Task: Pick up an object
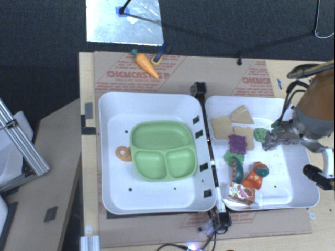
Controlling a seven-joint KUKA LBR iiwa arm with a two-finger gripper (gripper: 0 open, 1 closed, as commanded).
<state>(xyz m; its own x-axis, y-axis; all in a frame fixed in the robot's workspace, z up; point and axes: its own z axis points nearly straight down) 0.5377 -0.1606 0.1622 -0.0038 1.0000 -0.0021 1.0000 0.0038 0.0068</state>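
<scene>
With fingertips low in right white bin (pixel 298 195), gripper (pixel 269 140) sits just beside small green broccoli-like toy (pixel 260 134), prob. lining up a grab.

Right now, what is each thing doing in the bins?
Green plate: flat in the left bin, right way up.
Pretzel: lying beside the plate.
Toy carrot: lying outside the bins.
Gripper: low in the right bin, by the small green toy.

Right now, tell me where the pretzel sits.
The pretzel lies in the left bin, on its floor just off the left edge of the green divided plate.
</scene>
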